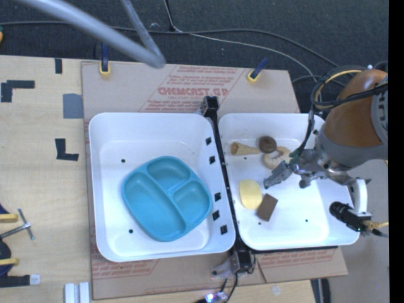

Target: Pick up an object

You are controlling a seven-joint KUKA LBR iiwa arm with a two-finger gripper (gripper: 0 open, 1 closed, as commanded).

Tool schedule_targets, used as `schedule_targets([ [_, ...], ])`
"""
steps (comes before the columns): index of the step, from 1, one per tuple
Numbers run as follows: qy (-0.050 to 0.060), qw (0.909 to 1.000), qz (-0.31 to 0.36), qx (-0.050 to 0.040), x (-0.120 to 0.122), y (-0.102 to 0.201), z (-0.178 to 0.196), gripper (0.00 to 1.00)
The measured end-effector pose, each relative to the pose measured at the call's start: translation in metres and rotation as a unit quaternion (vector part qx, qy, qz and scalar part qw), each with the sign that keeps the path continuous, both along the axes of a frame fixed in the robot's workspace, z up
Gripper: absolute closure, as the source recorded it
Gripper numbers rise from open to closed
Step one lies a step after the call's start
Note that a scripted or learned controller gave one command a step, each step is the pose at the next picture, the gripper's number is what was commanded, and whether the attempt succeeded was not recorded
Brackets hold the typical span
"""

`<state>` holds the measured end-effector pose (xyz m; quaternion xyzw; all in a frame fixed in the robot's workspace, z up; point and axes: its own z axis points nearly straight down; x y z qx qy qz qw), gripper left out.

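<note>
The right bin (315,229) holds a small scatter of things, all lying loose on its white floor. A brown block (267,207) sits near the middle, its long axis running at a slant from upper right to lower left. Just beside it, on its left and touching or nearly so, lies a pale yellow lump (250,194), rounded and soft-edged, its longer side running up and down the bin. Farther back, a tan cone-like piece (243,148) lies flat with its narrow end pointing left toward the divider, and next to it rests a dark brown round piece (267,144). A pale curved piece (275,158) lies just in front of that one.

The left bin (101,169) carries a blue divided plate (166,197), turned at an angle, with three compartments.

The arm comes in from the right, its orange band (350,115) high above the bin's right wall, the grey wrist bent down and leftward. The jaws (278,177) hang low over the right bin, just right of the yellow lump and close to the curved piece. They stand parted, with nothing between them.

Both bins rest on a cardboard sheet (189,87) laid over the wooden desk (38,106).
</note>
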<state>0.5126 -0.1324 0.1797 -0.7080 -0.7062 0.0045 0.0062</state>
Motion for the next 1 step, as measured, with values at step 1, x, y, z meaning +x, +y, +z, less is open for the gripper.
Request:
schedule_targets([
  [1,-0.006,1.0000,0.002,-0.0010,0.0032,0.0004,0.0066,0.00],
])
